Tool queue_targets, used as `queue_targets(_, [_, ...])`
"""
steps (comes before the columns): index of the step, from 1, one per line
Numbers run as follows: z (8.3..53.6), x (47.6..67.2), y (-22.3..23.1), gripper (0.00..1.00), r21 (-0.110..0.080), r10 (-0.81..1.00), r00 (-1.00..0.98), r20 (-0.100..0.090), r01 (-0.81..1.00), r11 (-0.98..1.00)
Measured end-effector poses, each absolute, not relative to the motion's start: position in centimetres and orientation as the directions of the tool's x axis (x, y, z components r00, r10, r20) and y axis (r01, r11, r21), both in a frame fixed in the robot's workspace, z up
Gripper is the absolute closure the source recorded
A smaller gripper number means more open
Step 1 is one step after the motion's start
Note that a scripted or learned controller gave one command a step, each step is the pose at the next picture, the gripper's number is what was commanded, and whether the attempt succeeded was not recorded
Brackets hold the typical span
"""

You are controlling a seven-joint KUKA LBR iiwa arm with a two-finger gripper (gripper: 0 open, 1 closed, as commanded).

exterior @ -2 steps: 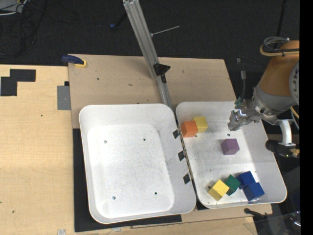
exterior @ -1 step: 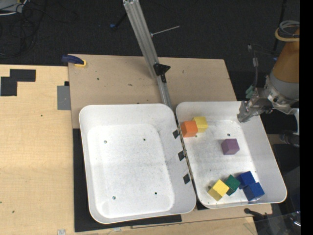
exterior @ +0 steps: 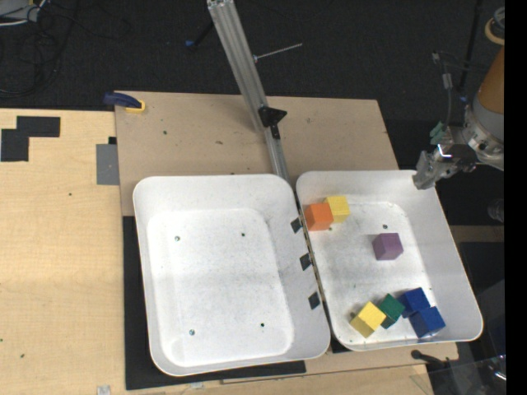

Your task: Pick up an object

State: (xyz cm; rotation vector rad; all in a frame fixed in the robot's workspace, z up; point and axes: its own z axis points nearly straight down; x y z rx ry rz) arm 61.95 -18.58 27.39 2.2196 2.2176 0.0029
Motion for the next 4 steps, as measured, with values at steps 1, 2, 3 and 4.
queue_targets(1, [25.5,60.2,-13.7,1.0,-0.005,1.0,-0.004,0.003,1.0,0.004])
queue_targets(2, [25.6,59.0,-9.5,1.0,-0.004,1.0,-0.004,0.003,1.0,0.004])
queue_targets(3, [25.8,57.2,-5.0,1.0,-0.005,1.0,-0.004,0.003,1.0,0.004])
queue_targets(4, [23.9,55.4,-0.4,1.0,-0.007,1.0,-0.004,0.002,1.0,0.004])
